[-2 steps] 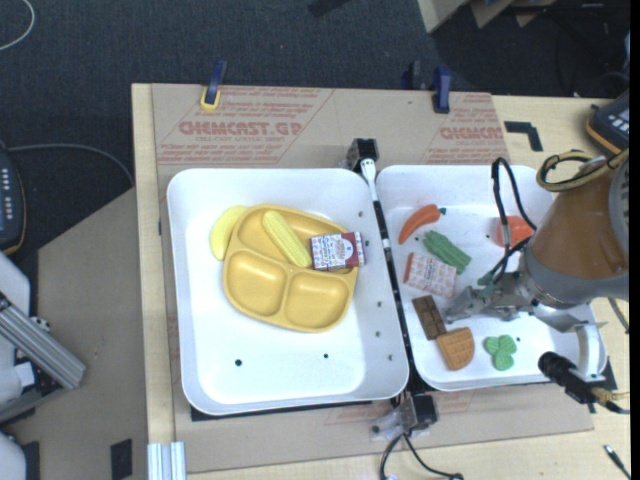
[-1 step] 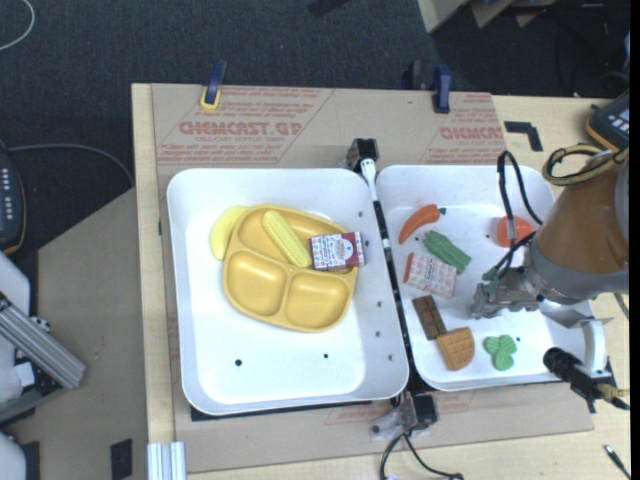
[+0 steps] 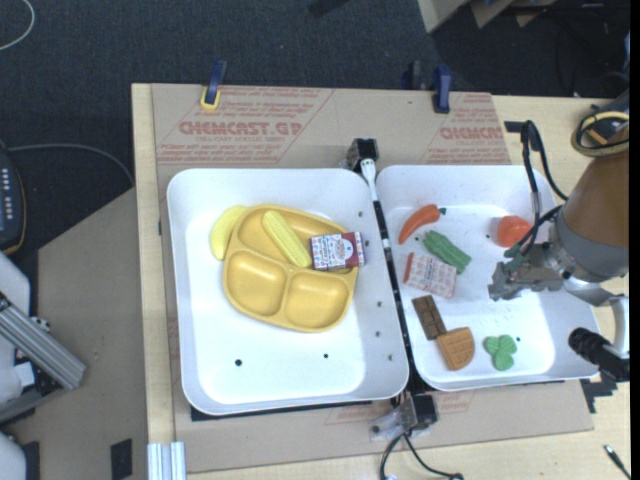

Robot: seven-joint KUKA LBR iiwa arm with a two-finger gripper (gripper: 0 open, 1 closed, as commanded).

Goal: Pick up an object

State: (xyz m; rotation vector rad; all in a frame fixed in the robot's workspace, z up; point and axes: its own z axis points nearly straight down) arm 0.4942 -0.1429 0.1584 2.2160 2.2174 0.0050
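near right bin [image 3: 560,368]: green broccoli piece [image 3: 500,351], waffle [image 3: 456,348], brown chocolate bar [image 3: 430,316]
gripper [image 3: 512,280]: low over right bin, nothing seen held; open or closed, can't tell
mid: pink packet [image 3: 430,274], green pickle [image 3: 446,249]
far: orange carrot [image 3: 420,221], tomato [image 3: 512,230]
left bin [image 3: 200,298]: yellow tray [image 3: 285,286] with corn [image 3: 285,238], small carton [image 3: 335,252]
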